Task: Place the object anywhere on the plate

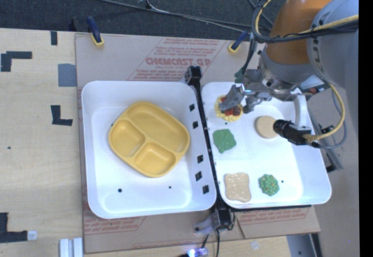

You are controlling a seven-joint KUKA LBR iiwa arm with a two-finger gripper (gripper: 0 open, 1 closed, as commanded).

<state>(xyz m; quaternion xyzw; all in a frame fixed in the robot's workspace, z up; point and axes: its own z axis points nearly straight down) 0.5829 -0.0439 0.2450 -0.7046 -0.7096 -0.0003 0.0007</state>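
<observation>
A yellow divided plate [149, 138] lies tilted in the left white bin [99, 192]. In the right bin [309, 186], my gripper [238, 98] hovers at the far left corner, right over a small yellow and red toy food piece [227, 111]. The fingers reach down around the top of that piece, which is partly hidden by them. I cannot tell whether they are closed on it. The piece still looks level with the bin floor.
Other toy foods lie in the right bin: a green leafy piece [224, 140], a round tan cookie [266, 127], a beige toast slice [237, 186] and a green broccoli-like lump [268, 184]. A black divider [201, 133] runs between the bins.
</observation>
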